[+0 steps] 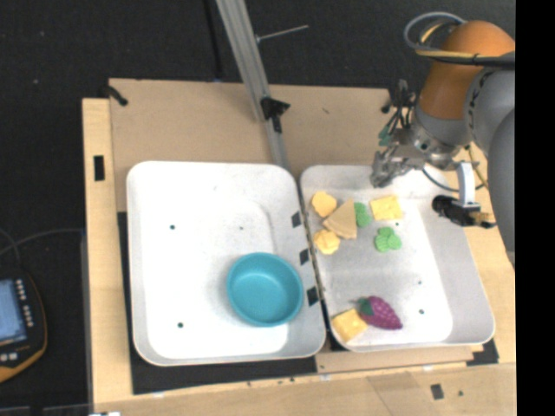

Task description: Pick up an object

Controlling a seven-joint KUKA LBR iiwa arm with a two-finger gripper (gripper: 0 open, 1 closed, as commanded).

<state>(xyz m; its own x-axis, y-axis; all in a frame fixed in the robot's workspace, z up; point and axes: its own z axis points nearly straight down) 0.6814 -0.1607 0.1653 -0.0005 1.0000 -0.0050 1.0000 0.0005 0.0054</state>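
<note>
A: Dark floor surrounds a tan bench point(173, 128) that bears two white bins. The left bin point(173, 198) carries a teal bowl point(264, 289) toward its five o'clock corner. The right bin point(451, 302) keeps the small pieces.

B: Which pieces?

A: Toward eleven o'clock in the right bin sits a cluster: a yellow chunk point(323, 204), a tan wedge point(342, 221) touching it, another yellow chunk point(327, 243) just below, a green piece point(362, 214), a yellow block point(386, 208), and a green clover-shaped piece point(388, 240). At six o'clock a purple grape bunch point(380, 313) lies against a yellow wedge point(349, 324).

B: And the gripper?

A: The gripper point(382, 173) hangs over the bin's twelve o'clock rim, near the yellow block. Whether it is spread or closed I cannot tell; nothing appears held.

B: How would you go about it?

A: I judge the yellow block the nearest target, toward six o'clock from the tool. It stands slightly apart from the green piece, so a straight descent, centred, should avoid nudging neighbours. The crowded tan wedge looks riskier.
</note>
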